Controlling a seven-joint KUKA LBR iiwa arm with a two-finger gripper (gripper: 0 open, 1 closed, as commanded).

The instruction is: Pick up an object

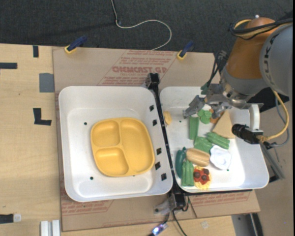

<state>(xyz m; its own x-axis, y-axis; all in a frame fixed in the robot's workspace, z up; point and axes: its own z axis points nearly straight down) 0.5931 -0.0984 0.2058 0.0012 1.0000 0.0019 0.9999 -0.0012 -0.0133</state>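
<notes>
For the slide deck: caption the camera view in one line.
KUKA arm's gripper poised over toy food in the right bin; a yellow divided plate sits in the left bin.

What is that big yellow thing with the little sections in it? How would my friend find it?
Look at the two white bins side by side and go to the left bin, away from the robot arm. Lying flat in its middle is a yellow tray with rounded corners, split into three compartments. Nothing else lies in that bin, while the toy foods are all piled in the right bin.
</notes>
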